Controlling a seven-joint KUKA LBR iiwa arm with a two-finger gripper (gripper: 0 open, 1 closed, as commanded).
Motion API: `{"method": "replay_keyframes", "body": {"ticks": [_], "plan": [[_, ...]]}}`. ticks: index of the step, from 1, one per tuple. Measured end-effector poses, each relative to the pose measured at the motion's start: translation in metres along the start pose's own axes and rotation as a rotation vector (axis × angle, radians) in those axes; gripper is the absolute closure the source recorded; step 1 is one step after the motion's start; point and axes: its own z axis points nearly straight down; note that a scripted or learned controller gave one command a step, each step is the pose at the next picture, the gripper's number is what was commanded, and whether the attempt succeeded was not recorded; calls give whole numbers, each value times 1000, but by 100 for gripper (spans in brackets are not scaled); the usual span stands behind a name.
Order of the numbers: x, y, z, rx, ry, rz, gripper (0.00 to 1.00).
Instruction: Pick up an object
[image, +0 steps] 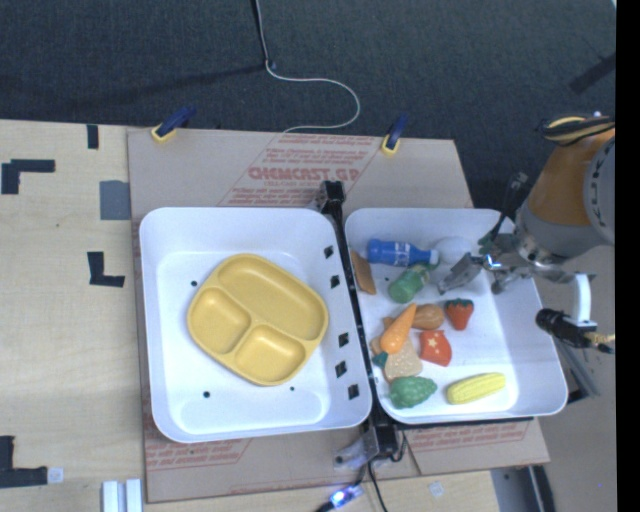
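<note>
Arm: a thick, rounded grey body carrying a broad orange band, its upper rim edged in yellow; below the band the casing turns to a paler metallic grey wrist flange; gripper: dark grey metal, slim and angular, with bright silver highlights along its edges; a white curved piece, cable or bracket, cannot be told, hangs beside the wrist; below it a short black cylindrical part with a small orange-yellow tip; finer screws and markings too small to make out.
</note>
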Motion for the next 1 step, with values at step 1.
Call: {"method": "replay_keyframes", "body": {"ticks": [1], "plan": [[1,0,46,-4,-2,0,0]]}}
